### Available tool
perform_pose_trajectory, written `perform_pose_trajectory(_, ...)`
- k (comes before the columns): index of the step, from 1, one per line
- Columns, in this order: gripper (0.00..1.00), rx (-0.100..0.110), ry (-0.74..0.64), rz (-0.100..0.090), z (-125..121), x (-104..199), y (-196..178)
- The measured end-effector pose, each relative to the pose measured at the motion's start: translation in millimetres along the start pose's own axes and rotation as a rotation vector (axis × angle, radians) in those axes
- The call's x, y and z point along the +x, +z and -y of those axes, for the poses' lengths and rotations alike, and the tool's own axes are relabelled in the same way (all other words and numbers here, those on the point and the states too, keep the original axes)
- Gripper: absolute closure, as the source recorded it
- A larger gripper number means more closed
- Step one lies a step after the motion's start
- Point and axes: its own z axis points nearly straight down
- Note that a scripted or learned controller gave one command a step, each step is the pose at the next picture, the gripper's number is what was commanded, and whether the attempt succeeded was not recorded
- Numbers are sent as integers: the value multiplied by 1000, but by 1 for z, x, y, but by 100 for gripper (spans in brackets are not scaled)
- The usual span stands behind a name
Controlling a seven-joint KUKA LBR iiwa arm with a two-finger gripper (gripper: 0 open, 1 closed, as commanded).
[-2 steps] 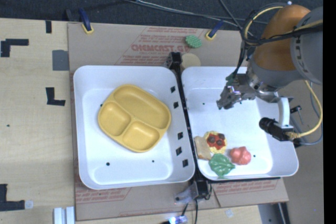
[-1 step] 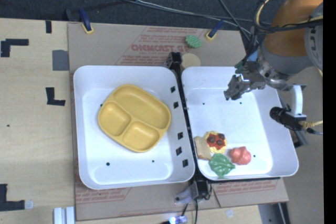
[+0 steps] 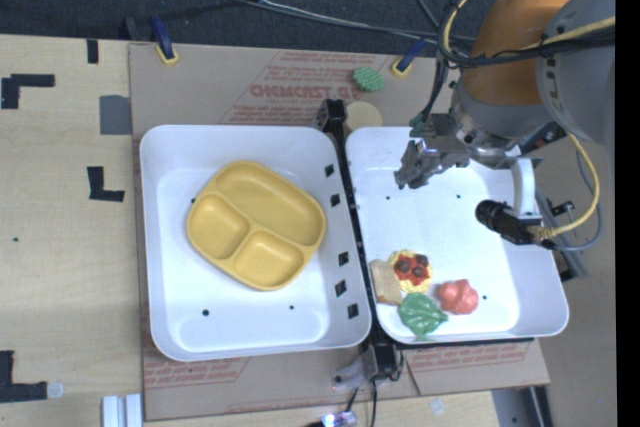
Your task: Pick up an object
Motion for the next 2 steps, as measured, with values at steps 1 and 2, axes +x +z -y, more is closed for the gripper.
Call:
perform_pose_trajectory(1,100,-1,-3,-2,-14,45,-3)
perform_pose_trajectory(2,100,0,-3,0,-28,103,10)
